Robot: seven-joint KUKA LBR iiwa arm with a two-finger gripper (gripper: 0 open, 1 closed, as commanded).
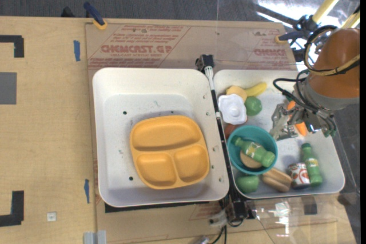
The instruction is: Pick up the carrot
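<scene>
The carrot point(301, 129) shows as small orange patches in the right bin point(334, 177), mostly hidden under the metal gripper point(289, 121). The gripper hangs low over the bin's upper right part, directly on top of the carrot, below the arm's orange band point(342, 60). Whether the carrot is gripped cannot be made out from this angle.
Around the gripper lie a banana point(255, 88), a white cup point(232, 109), a green fruit point(253, 106), a teal bowl point(253, 148) holding a green bottle, a bun point(277, 180), a can point(297, 174) and another green bottle point(310, 162). The left bin point(108, 123) holds a yellow divided tray point(170, 158).
</scene>
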